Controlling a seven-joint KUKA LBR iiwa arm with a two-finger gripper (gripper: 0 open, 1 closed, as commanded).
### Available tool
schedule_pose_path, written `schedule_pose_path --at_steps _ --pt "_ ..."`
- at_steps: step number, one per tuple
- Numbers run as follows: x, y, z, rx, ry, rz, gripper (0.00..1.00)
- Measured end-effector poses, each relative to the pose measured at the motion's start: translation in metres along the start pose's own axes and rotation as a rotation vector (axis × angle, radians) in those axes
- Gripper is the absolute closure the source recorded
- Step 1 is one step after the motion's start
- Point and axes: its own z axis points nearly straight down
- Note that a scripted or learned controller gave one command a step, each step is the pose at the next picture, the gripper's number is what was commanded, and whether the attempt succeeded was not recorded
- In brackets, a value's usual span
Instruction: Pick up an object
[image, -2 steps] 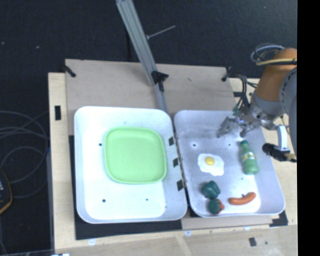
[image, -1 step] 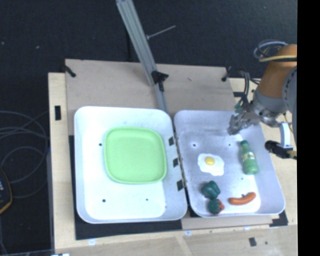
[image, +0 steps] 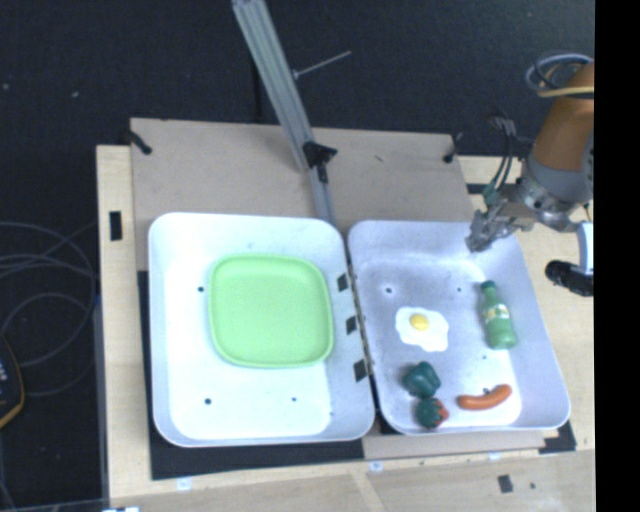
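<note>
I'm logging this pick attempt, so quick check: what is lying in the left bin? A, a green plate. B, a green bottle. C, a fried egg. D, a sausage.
A: the green plate lies flat in the left bin, while the egg, bottle and sausage lie in the right bin.

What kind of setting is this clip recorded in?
Most likely a robotics lab bench set up for picking trials, not a kitchen: two shallow white plastic bins sit side by side on a pale wooden board, toy foods such as a plastic fried egg lie in one, and loose cables trail alongside.
</note>
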Motion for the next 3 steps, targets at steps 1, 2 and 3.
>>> schedule_pose_path --at_steps 1,2,3 --pt "0.001 0.005 -0.044 0.0 0.0 0.0 1.0" --pt "0.0 0.005 -0.068 0.002 0.001 0.0 1.0" --pt "0.039 -0.008 -0.068 0.004 0.0 -0.001 1.0"
